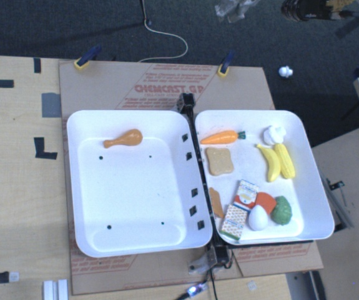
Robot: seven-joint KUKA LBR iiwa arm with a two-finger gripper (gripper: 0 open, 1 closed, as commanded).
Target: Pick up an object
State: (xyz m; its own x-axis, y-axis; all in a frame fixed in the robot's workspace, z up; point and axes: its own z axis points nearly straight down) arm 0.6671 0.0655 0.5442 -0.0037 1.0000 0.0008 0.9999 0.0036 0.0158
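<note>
Hovering blurred at upper middle of frame, tool [236, 2] sits well clear of bins, likely keeping view unblocked before choosing target. Right bin [304, 144] holds carrot [220, 137], banana [270, 161], egg [258, 218]; left bin [79, 167] holds drumstick [123, 140].

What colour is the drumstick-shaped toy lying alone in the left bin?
Golden brown, a toy chicken drumstick near the far edge of the left white bin; it shows clearly in the camera view.
</note>
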